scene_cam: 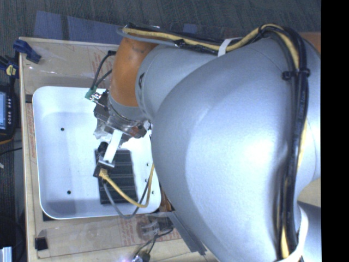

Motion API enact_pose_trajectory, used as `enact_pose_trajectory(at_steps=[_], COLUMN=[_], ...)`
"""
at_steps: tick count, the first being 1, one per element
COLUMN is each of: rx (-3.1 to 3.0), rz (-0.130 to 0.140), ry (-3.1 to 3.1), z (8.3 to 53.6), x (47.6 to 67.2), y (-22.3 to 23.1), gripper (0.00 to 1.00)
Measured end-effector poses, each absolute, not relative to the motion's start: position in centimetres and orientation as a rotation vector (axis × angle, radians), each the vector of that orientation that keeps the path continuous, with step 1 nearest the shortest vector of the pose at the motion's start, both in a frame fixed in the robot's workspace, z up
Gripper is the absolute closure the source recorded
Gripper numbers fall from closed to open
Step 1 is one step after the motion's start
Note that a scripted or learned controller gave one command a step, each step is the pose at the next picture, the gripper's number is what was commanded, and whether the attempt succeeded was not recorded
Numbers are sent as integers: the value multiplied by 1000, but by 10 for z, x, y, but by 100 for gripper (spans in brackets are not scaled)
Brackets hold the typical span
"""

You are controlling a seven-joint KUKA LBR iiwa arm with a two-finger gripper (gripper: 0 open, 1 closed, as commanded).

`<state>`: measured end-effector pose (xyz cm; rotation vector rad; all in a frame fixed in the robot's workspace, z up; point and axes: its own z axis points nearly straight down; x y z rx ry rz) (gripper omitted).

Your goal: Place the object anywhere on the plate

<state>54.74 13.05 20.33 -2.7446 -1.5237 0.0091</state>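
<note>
My gripper [113, 125] hangs over the right half of the left white bin [60, 162], below the orange band [126, 70] of the wrist. Its tip points down into the bin and is seen from behind. The bulky grey arm [229, 146] covers the right bin and the right edge of the left one, hiding whatever lies there. The bare part of the left bin's floor shows only two small dark dots.
The wooden bench [71, 64] frames the bin at the top and left. A blue clamp [25, 51] sits at the bench's top left corner, and a black device [6, 111] stands off the left edge. Loose cables [150, 231] lie by the bench's front edge.
</note>
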Motion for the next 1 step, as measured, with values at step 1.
enact_pose_trajectory(at_steps=[1], rx=[-2630], rz=[6], ry=[-1714], z=[179], x=[593], y=[153], gripper=[100])
